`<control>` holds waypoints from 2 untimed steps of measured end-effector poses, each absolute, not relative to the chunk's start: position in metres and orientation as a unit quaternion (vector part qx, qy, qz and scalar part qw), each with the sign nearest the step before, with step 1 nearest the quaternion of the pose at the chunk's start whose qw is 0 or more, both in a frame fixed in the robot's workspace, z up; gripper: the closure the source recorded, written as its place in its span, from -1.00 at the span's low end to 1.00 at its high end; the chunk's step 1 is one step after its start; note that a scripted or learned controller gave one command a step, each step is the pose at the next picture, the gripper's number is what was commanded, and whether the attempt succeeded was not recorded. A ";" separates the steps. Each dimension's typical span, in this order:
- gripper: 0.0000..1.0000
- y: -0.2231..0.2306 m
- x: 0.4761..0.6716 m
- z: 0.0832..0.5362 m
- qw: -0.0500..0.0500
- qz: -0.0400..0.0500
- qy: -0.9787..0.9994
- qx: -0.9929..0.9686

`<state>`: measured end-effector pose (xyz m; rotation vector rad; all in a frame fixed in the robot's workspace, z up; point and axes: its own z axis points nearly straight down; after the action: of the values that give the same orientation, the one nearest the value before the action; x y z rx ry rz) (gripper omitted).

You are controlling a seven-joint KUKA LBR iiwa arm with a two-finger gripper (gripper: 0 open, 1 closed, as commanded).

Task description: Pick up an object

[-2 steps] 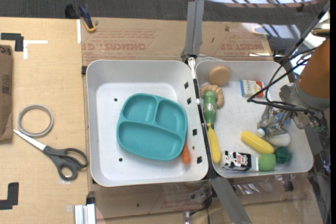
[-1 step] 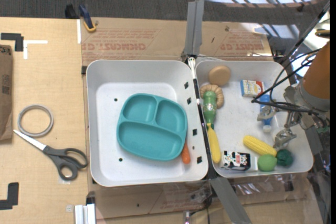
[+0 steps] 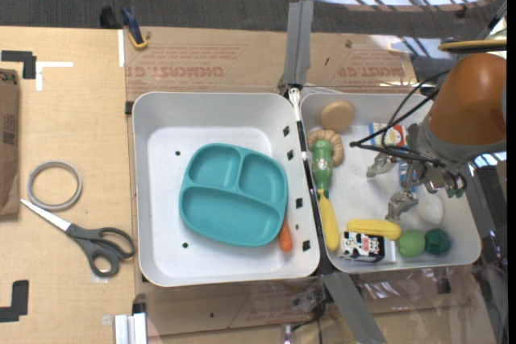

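Observation:
My gripper (image 3: 390,188) hangs low in the right bin (image 3: 347,181), below the orange wrist band. Its two metal fingers stand apart, open, with nothing visible between them. A white egg-like object (image 3: 432,210) lies just right of the lower fingertip (image 3: 397,208). Along the bin's front lie a yellow corn cob (image 3: 372,229), a black-and-white carton (image 3: 362,246), a lime ball (image 3: 411,243) and a dark green piece (image 3: 438,241). At the bin's left side are a tan bun (image 3: 337,115), a green vegetable toy (image 3: 322,157) and a yellow banana (image 3: 328,223). A colourful box (image 3: 393,137) is partly hidden behind cables.
The left bin (image 3: 161,141) holds a teal divided plate (image 3: 234,196) with a small orange carrot (image 3: 285,238) at its right edge. On the bench to the left lie scissors (image 3: 89,239), a tape roll (image 3: 54,184) and a brown bag (image 3: 8,141).

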<state>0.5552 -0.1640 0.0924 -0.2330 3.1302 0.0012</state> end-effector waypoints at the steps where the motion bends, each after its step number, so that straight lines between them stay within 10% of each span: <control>1: -1.00 -0.096 0.613 0.092 0.002 0.000 1.000 -0.012; 2: -1.00 -0.161 0.561 0.154 0.002 0.000 0.997 0.081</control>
<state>0.5611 -0.1612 0.1537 0.2542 3.1281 -0.0006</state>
